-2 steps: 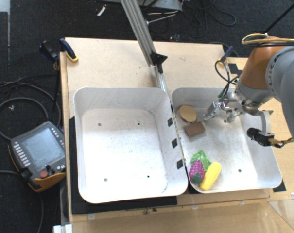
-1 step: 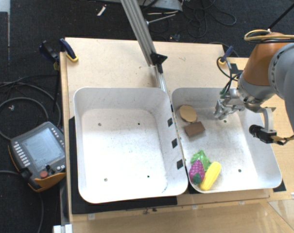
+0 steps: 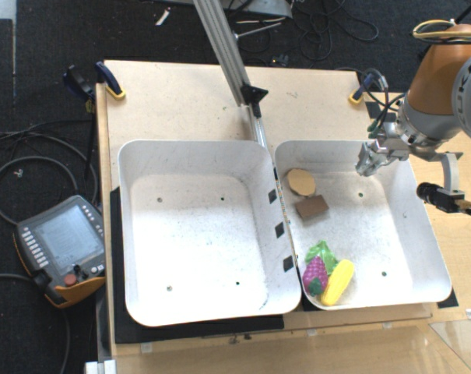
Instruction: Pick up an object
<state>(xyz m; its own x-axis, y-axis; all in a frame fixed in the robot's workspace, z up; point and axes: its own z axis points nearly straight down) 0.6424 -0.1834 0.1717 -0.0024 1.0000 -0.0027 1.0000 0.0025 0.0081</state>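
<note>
Two white bins sit side by side on the bench; the left bin (image 3: pixel 192 232) takes the centre-left of the frame, the right bin (image 3: pixel 375 232) the centre-right. From my remote view the arm (image 3: pixel 441 84) enters at the upper right, orange band above the wrist, and the gripper (image 3: pixel 369 162) hangs over the upper right part of the right bin, near its back wall. I cannot tell the jaw opening: the tips read as one pale cluster against the white bin. Nothing shows between them, and I see no contact with any object.

Candidate objects all lie in the right bin, well apart from the gripper. A tan round disc (image 3: pixel 301 181) sits at upper left of that bin, with a brown block (image 3: pixel 311 207) just below it, nearly touching. At lower left, purple grapes (image 3: pixel 314 271), a green leafy piece (image 3: pixel 321 252) and a yellow corn cob (image 3: pixel 338 280) lie bunched together.
</note>
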